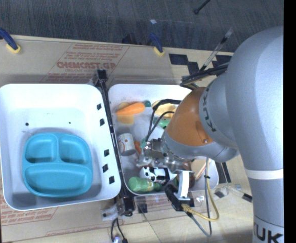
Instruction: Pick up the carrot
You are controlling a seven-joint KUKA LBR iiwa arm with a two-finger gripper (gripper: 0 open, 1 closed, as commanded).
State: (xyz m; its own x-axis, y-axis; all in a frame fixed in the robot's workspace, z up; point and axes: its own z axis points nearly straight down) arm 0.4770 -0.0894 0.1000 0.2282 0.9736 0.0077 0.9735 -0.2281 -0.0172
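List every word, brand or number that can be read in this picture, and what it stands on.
"CHEMCAST GP": red print on the brown paper-covered board behind the bins; the smaller lines around it are too blurred.
"KU": dark letters on the grey arm, cut off at the edge.

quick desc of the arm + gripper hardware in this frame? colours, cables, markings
Arm: thick rounded grey links, glossy orange band above the wrist, white ring and partial dark lettering on the lower link. Gripper: metal, black and white parts, with black and yellow cables trailing.
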